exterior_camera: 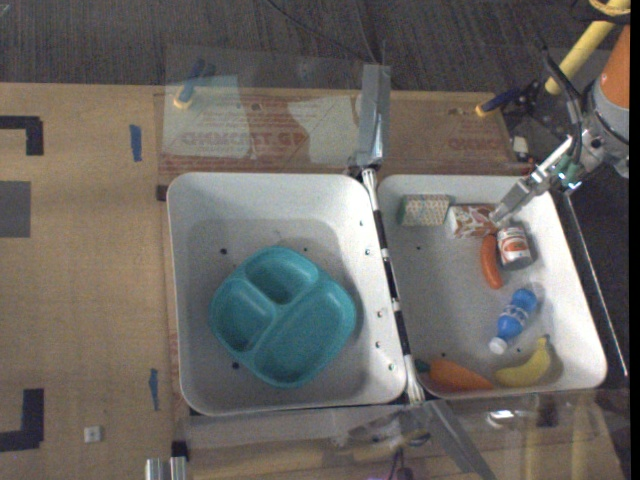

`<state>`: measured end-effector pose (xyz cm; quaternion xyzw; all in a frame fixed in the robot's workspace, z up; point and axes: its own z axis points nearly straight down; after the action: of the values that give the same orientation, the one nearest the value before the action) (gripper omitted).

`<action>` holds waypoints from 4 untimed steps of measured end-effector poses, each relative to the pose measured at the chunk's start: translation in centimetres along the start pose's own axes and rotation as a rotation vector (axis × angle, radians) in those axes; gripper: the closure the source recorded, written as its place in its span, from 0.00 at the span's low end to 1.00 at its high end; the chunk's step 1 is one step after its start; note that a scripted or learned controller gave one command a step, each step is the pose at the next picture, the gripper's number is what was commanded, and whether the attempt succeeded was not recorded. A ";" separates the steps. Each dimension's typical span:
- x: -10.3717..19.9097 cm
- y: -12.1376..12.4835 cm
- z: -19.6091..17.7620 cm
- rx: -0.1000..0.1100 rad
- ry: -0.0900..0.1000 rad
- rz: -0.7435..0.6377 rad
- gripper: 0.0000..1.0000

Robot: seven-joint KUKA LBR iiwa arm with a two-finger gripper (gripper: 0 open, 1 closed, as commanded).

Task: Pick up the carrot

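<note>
carrot (458, 374) lying at right bin (590, 298) near edge, just beside banana (527, 365) | gripper (508, 206) up by far end near can (513, 246), finger state can't tell, probably nothing held | approach from above, align across carrot's width, clear bin wall

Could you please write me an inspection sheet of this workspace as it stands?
Surface: two white bins side by side; left bin, right bin.
Job's thing: carrot lies at the right bin's near left corner, beside the banana, untouched.
Clutter: teal divided plate in the left bin; in the right bin a sponge, a small red and white packet, a can, a sausage and a blue bottle.
Tool: tool is over the right bin's far side by the packet, far from the carrot; fingers too small to judge.
Cables: dark cable on the floor beyond the bench.
Surroundings: cardboard benchtop with blue and black tape marks.
</note>
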<state>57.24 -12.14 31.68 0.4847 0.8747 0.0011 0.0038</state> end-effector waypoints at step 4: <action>-1.1 -11.0 21.6 -0.007 -0.011 -0.407 1.00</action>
<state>48.68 -18.97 10.07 0.2980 0.9545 0.0009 0.0103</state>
